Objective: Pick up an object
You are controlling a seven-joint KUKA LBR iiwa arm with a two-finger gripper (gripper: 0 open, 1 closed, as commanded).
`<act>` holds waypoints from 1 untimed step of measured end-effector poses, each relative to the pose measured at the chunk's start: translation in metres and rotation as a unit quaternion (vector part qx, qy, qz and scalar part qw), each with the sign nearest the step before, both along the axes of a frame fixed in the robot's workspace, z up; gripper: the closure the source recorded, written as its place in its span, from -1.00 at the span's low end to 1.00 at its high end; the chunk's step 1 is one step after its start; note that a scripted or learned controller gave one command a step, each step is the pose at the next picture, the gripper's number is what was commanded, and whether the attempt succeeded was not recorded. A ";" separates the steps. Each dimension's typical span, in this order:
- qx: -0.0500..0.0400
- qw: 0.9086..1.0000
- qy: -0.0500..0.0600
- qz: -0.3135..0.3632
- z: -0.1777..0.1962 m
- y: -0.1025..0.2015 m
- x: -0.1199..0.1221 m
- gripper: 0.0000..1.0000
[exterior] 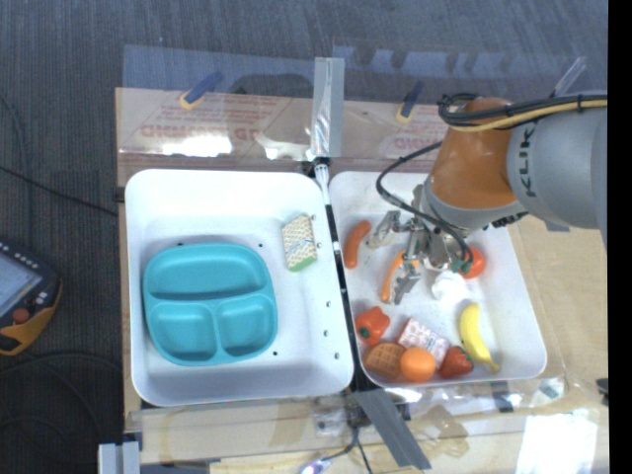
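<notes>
Gripper [407, 276] low over the right bin [528, 314].
Fingers apart, straddling a small carrot [393, 273]; banana [476, 336] lies nearby.

Dark grey ribbed carpet [197, 8] covers the floor around the tabletop [553, 255], which is pale wood. A clear plastic sheet [227, 117] with blue clips [200, 89] stands along its far edge. Black cables [39, 181] trail at left, near a handheld pendant [22, 299].
</notes>
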State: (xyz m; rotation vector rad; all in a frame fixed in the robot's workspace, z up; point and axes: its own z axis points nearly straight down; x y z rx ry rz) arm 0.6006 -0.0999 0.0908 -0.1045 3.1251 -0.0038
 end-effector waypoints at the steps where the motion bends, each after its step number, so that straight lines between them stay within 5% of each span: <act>1: 0.001 0.997 -0.002 -0.071 0.001 0.007 -0.028 -1.00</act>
